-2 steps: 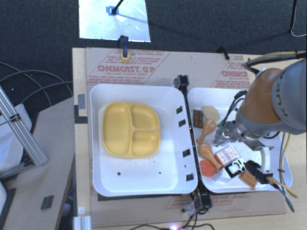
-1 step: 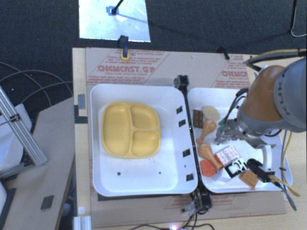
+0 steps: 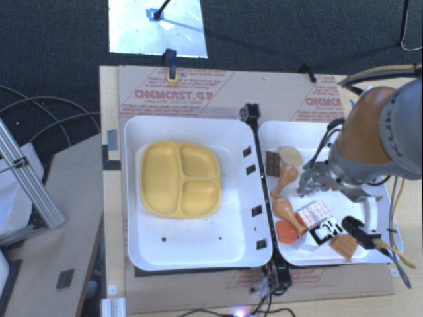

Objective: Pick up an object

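Camera view from above the bench: the grey KUKA arm with its orange band (image 3: 370, 127) reaches over the right-hand white bin (image 3: 301, 129), its two-finger gripper (image 3: 310, 182) low among a crowd of toy food. How the jaws stand cannot be told from this slanted angle, and nothing is seen held between them. Just beside the gripper, toward the divider between the bins, lie a tan plastic drumstick (image 3: 285, 178) and a second drumstick (image 3: 289, 211) nearer the camera; a pale round biscuit-like disc (image 3: 290, 155) and a dark brown chocolate bar (image 3: 272, 163) sit beyond them. Nearer the camera than the gripper are a red-and-white printed packet (image 3: 312, 213), a red round slice (image 3: 287, 231), a black-and-white card (image 3: 327, 230) and an orange wedge (image 3: 344, 245). The left-hand white bin (image 3: 132, 177) holds a yellow sectioned plastic tray (image 3: 180, 179). With pieces packed this tightly, a closing grasp could likely pinch two at once, or nudge the rounded drumstick aside so it slips free.
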Motion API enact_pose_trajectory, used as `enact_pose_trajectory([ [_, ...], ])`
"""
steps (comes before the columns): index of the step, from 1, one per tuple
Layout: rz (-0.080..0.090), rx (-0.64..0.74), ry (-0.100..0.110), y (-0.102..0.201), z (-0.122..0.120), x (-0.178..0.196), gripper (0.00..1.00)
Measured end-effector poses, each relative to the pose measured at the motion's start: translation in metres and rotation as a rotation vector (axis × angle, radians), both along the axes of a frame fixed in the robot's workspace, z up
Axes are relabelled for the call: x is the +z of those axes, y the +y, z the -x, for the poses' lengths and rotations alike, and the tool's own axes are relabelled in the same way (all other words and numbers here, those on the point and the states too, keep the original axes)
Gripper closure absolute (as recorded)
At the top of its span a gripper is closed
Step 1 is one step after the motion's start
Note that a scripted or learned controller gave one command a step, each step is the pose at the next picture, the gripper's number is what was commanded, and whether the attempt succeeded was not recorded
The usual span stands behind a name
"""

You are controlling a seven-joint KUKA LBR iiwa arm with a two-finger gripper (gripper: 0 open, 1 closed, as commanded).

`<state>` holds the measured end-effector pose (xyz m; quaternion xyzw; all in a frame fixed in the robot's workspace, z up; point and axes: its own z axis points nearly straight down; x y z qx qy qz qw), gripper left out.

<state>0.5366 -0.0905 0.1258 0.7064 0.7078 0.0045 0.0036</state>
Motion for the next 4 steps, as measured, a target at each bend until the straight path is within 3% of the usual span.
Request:
enact_pose_trajectory([
  [1, -0.002, 0.011, 0.006, 0.102, 0.016, 0.062, 1.0],
  [2, -0.005, 0.012, -0.006, 0.157, 0.049, 0.204, 1.0],
  [3, -0.007, 0.012, -0.009, 0.239, 0.049, 0.357, 1.0],
  [4, -0.001, 0.01, 0.005, 0.235, 0.049, 0.359, 1.0],
])
